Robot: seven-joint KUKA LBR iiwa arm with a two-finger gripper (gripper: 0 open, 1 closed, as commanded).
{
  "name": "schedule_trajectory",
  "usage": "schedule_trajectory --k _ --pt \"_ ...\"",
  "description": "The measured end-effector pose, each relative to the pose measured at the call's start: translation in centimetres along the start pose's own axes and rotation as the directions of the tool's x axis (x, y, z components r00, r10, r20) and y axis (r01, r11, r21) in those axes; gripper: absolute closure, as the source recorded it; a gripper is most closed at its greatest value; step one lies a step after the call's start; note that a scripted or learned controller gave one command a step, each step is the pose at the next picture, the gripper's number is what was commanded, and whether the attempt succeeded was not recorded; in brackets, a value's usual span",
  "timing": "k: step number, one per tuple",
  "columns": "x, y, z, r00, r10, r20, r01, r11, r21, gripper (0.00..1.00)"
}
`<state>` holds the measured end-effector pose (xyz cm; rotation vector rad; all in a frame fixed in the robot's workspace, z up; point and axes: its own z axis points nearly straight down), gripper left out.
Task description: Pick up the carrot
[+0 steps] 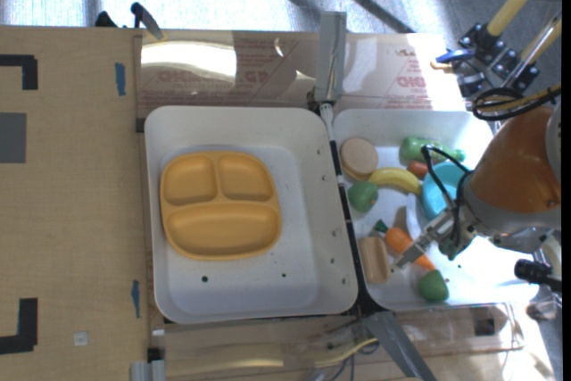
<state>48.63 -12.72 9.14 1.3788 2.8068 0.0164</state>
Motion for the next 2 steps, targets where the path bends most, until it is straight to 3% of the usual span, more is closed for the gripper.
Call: schedule_trajectory --k 1,2 --pt "-0.8 -0.2 -1.2 1.000 0.008 0.020 -0.008 1.000 -0.003 1.00" --pt "4.2 5.3 -9.5 1.000 -0.001 -0.004 0.001 1.000 0.007 1.00"
